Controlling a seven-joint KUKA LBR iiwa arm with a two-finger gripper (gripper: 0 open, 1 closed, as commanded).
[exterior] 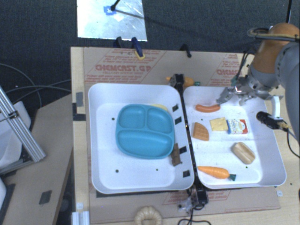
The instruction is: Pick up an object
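The end effector (pixel 233 95) hovered near the right bin's (pixel 267 179) far edge; whether it was released or clenched could not be told. The sausage (pixel 207 108) just beside it looked light, smooth and probably slippery, best taken across its middle.

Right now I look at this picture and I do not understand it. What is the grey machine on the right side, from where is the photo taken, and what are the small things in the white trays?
The photo comes from one camera fixed above a bench, looking down at a slant. The grey machine is a robot arm reaching in from the right; its hand hangs over the back of the right tray, near a sausage. I see nothing held in it. That tray also holds toy food: a waffle piece, a cheese slice, a small packet, a bread roll and a carrot. The left tray holds a blue divided plate.
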